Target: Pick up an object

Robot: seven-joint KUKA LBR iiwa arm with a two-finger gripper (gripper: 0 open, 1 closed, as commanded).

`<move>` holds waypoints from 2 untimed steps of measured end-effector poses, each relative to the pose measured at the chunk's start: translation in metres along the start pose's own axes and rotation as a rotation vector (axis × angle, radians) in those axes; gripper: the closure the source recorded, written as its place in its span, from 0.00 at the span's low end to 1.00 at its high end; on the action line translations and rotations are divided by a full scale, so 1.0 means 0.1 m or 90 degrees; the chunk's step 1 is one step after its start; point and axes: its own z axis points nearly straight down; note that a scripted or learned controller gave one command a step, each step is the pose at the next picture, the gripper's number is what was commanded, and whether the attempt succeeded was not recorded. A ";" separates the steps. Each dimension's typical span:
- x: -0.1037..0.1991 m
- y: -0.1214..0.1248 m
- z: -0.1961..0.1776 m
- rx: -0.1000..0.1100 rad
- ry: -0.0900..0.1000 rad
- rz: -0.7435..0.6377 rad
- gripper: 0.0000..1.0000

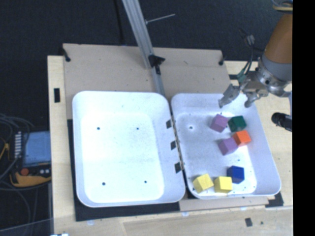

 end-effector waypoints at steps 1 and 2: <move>0.00 0.00 0.00 0.000 -0.001 -0.001 0.00; 0.05 -0.02 0.62 0.004 0.000 0.001 0.00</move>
